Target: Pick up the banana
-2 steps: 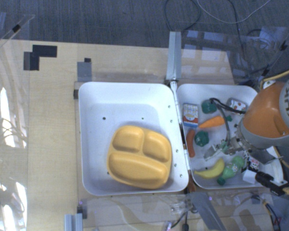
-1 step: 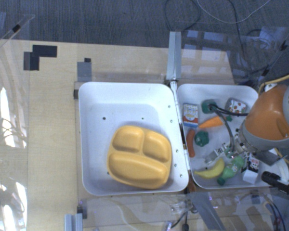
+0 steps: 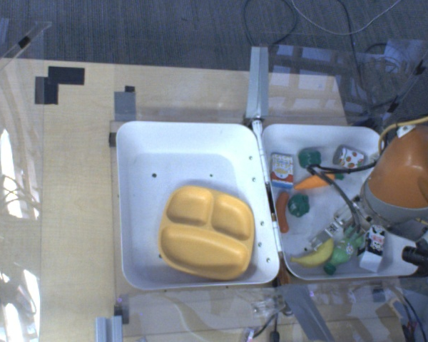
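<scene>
Yellow banana (image 3: 315, 254), one only, lies in the right bin (image 3: 321, 135), at about 6 o'clock of that bin, close to the near wall. Its long axis runs from 8 o'clock to 2 o'clock, curved, with the lower end toward the bin's near-left corner and the upper end toward the end effector (image 3: 342, 228). That end effector sits just beside the banana's upper end, at the tip of the arm (image 3: 408, 168) with its orange band; whether its fingers are wide or narrow, I cannot tell, as cables and metal parts blur together there.

Two white bins stand side by side on the wooden surface (image 3: 64, 212). The left bin (image 3: 139, 148) holds one yellow compartment tray (image 3: 207, 231). Counted in the right bin: one orange carrot (image 3: 312, 183), two dark green pieces (image 3: 298, 205), one small carton (image 3: 282, 169), one red-orange stick (image 3: 282, 212), one spotted white box (image 3: 349, 157), and one green item (image 3: 337, 259) touching the banana's right side.
</scene>
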Available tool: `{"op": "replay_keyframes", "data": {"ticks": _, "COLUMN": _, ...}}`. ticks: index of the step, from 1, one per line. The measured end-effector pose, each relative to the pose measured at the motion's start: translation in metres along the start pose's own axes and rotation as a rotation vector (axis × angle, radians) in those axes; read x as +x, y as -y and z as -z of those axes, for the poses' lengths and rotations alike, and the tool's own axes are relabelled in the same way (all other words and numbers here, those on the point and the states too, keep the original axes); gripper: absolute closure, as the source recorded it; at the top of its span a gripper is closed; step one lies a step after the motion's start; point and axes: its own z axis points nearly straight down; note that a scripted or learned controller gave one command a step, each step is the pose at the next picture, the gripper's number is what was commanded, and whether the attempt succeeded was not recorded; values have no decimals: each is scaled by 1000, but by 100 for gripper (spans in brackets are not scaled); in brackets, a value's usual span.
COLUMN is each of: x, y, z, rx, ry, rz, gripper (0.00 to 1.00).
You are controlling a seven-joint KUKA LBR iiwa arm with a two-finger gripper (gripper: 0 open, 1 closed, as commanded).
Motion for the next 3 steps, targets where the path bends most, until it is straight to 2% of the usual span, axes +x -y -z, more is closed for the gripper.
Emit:
{"op": "replay_keyframes", "data": {"ticks": 1, "x": -1, "y": -2, "z": 10, "rx": -4, "ry": 3, "rz": 1, "gripper": 100}}
{"op": "replay_keyframes", "data": {"ticks": 2, "x": -3, "y": -3, "z": 2, "rx": 0, "ry": 9, "rz": 529, "gripper": 100}}
{"op": "replay_keyframes", "data": {"ticks": 3, "x": 20, "y": -16, "z": 122, "rx": 6, "ry": -6, "rz": 426, "gripper": 100}}
